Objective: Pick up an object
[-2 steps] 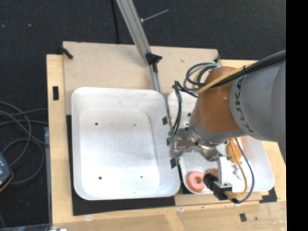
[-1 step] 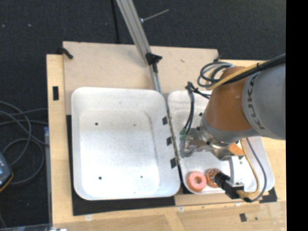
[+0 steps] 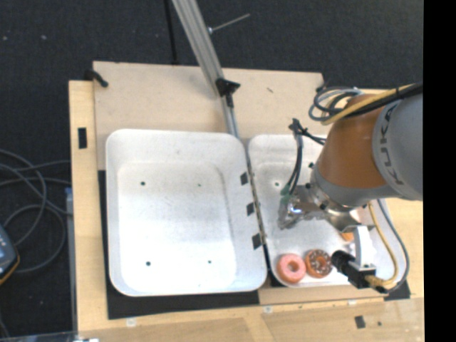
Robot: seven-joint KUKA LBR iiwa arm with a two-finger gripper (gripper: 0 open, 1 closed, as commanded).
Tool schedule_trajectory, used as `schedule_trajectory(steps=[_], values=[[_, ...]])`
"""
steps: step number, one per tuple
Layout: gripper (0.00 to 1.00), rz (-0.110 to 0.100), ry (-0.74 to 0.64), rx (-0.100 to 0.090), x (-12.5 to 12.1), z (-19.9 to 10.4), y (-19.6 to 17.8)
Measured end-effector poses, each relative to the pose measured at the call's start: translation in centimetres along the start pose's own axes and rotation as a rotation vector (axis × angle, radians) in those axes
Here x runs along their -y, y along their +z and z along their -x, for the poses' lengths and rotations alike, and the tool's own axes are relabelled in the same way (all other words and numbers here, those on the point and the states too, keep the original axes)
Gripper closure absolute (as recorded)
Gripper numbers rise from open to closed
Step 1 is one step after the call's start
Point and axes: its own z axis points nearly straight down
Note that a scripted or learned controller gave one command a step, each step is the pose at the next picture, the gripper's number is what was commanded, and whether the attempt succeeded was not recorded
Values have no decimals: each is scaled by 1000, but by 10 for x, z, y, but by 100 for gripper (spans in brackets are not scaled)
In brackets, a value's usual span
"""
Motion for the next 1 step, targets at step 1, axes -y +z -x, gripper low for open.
schedule_trajectory(steps=[1], values=[[100,-1,-3,0,-80,-19,0]])
